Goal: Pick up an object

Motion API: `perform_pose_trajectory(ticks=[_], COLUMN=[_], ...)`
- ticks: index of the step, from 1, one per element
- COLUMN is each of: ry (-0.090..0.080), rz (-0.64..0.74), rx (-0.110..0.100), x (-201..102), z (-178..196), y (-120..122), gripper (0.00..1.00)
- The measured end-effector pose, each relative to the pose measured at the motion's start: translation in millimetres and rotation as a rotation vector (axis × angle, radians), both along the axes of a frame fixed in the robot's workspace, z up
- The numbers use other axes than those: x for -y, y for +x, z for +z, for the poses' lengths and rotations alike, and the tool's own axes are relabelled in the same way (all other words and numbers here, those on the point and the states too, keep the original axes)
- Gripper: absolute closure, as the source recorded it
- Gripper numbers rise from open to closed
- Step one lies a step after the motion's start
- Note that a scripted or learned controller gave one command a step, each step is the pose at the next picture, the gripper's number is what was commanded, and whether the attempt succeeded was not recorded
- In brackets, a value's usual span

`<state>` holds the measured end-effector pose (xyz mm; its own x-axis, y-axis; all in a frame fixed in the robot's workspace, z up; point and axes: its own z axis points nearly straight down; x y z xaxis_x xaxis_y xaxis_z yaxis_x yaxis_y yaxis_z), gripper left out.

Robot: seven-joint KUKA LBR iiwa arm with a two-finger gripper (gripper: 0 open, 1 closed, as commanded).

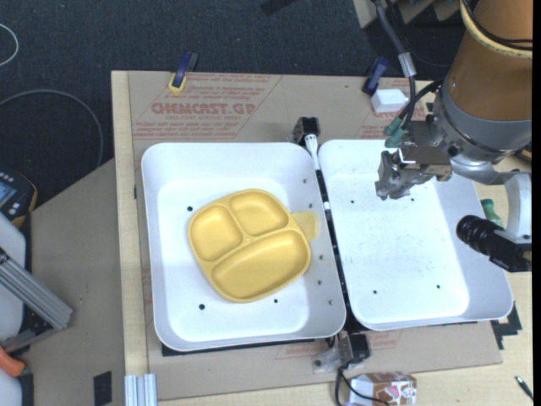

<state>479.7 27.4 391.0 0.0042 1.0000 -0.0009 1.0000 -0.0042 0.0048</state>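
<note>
Yellow plastic, smooth and slightly glossy, makes up the divided plate (248, 245) lying in the left bin (169, 176). It has rounded corners and 3 shallow wells: 2 smaller ones on its far side and 1 long one along its near side, separated by raised ridges. It sits turned at an angle to the bin's walls, roughly in the middle of the bin floor, with a small pale yellow tab showing at its right edge.

Both bins are shallow white trays with rounded corners and low walls; a few small dark dots mark their floors. The right bin (423, 269) has a faintly speckled floor. A thin dark strip runs between the 2 bins where their walls meet. They rest on a brown cardboard sheet (211, 100) printed with red lettering, held by a blue and yellow clamp (181, 71) at its far left.

The gripper (396, 183) hangs above the far part of the right bin, well apart from the plate. Its metal fingers point down; nothing shows between them, and whether they are spread or closed cannot be told. Above it rises the grey arm with its orange band (499, 32).
</note>
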Motion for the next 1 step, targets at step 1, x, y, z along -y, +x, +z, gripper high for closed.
perform_pose_trajectory(ticks=[1], ry=[0.002], rz=[0.01], rx=[0.0], x=[-51.4], z=[18.7], y=[-0.1], gripper=[1.0])
